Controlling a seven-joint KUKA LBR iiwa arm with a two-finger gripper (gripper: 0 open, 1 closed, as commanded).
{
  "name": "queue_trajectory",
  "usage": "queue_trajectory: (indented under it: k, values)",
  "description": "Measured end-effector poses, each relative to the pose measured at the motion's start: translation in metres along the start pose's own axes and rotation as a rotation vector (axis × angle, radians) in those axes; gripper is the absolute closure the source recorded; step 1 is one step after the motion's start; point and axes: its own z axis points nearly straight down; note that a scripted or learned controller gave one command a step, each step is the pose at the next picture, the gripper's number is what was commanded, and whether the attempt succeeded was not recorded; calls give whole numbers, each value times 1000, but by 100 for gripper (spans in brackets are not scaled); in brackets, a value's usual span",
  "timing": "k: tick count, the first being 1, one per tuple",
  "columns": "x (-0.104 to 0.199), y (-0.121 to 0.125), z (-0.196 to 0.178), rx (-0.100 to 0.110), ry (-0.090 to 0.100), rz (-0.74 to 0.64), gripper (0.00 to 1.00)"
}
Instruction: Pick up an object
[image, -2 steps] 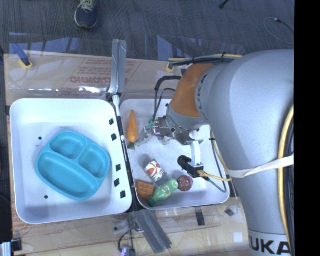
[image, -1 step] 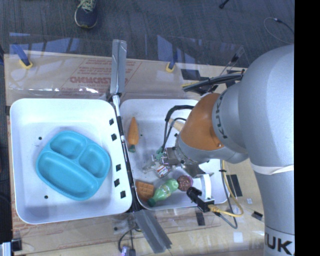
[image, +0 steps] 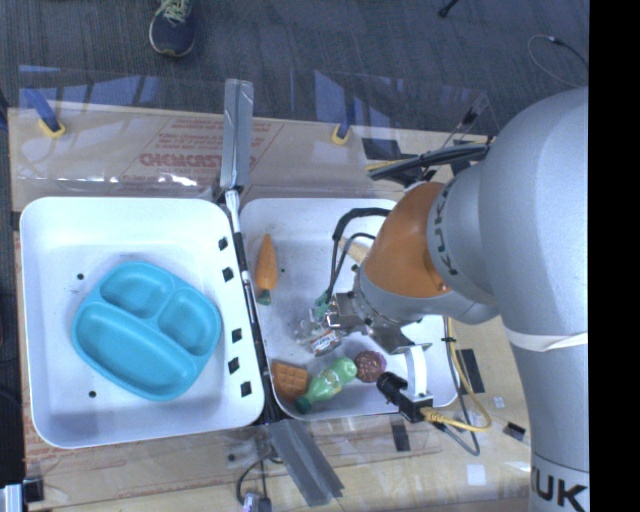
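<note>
My gripper (image: 320, 335) hangs low in the right bin (image: 300, 206), near its middle, under the orange band of the arm (image: 405, 255). An orange carrot (image: 266, 266) lies up and to the left of it, by the bin's left wall. Just below the gripper, along the front wall, sit a tan waffle-like piece (image: 290, 378), a green bottle-shaped toy (image: 330, 382) and a round dark brown piece (image: 369, 364). I see none of them lifted off the floor. The arm's bulk hides the right part of the bin.
The left bin (image: 60, 230) holds a blue divided plate (image: 147, 328). A metal divider bar (image: 236, 130) runs between the bins. A yellow cable (image: 455, 420) lies on the bench at the front right.
</note>
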Motion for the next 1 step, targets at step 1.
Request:
queue_trajectory:
  k: [1]
  values:
    - [28, 45, -145, -7, -2, 2, 100]
